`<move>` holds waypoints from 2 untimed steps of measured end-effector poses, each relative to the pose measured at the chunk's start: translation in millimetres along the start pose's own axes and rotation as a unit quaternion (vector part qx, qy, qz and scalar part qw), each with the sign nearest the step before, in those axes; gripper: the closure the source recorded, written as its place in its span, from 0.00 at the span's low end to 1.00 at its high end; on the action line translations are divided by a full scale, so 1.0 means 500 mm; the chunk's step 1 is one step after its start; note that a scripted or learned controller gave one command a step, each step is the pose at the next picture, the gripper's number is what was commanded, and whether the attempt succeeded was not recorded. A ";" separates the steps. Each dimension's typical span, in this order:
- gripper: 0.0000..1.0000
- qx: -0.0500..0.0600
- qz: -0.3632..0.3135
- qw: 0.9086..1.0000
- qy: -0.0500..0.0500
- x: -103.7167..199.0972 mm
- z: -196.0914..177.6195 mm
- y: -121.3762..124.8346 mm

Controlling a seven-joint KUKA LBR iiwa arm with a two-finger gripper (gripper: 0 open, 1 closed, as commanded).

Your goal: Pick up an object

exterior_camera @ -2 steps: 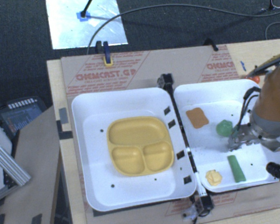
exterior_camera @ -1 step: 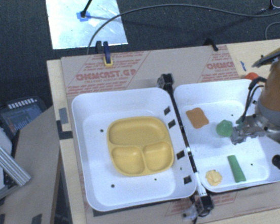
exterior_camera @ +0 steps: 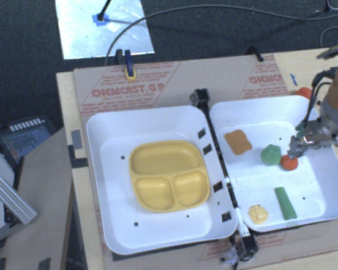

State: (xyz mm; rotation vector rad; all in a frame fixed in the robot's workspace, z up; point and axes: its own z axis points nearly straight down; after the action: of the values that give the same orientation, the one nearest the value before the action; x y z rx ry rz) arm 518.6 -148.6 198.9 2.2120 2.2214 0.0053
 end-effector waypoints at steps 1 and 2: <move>1.00 0.000 0.000 1.000 0.000 -0.006 -0.100 0.023; 1.00 0.002 -0.002 1.000 0.002 0.085 -0.108 0.049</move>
State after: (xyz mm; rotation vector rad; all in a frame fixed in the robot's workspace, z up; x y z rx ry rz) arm 542.3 -106.0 253.0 2.2100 2.2300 0.0048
